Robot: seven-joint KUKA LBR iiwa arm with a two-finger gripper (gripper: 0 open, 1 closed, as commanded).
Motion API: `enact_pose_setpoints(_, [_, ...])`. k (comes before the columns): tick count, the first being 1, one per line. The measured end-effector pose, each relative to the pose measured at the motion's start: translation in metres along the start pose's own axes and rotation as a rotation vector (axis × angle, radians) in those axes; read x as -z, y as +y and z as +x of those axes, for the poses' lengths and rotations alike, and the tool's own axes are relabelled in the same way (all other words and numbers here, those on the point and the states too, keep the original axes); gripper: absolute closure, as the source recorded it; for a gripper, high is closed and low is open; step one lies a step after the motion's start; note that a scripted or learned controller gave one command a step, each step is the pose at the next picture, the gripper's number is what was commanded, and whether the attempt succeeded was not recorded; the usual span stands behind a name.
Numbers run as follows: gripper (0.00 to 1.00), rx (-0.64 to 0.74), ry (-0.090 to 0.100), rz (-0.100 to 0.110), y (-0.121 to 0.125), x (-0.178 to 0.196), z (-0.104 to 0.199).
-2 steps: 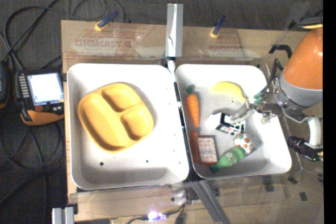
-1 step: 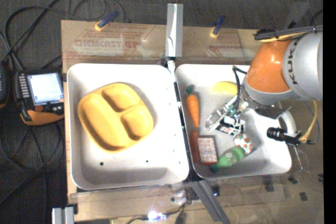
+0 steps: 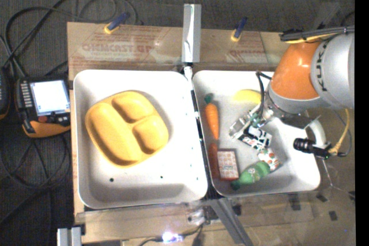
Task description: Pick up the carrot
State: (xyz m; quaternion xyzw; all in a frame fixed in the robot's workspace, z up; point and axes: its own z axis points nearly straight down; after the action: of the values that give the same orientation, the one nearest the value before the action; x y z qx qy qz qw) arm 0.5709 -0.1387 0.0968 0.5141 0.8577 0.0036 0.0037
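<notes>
Counter (image 3: 81, 43) of brown board carries two shallow white bins side by side, seen from above at a slant. The left bin (image 3: 86, 181) holds a yellow tray with three compartments (image 3: 127, 127), lying a little turned. The right bin (image 3: 300, 176) holds several small things. The carrot (image 3: 212, 117) lies along the left wall of this bin, in its far part, with the green top pointing to the far side. Just near of the carrot lies a flat brown packet (image 3: 226, 163), and right of that a green bottle (image 3: 252, 174) lies on its side. A yellow banana (image 3: 248, 95) lies near the far wall.

The arm (image 3: 311, 75) reaches in from the right, with its orange band over the right bin. The end effector (image 3: 249, 127) is low in the middle of this bin, to the right of the carrot and apart from it. If its fingers are spread or pressed together, I cannot tell. Nothing is seen between them.
</notes>
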Motion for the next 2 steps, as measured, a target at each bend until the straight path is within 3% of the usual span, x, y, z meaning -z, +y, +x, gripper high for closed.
enact_pose_setpoints(1, [1.00, 0.134, 0.008, 0.012, 0.007, 0.084, 0.071])
enact_pose_setpoints(2, [1.00, 0.260, 0.009, 0.015, -0.035, 0.084, 0.111])
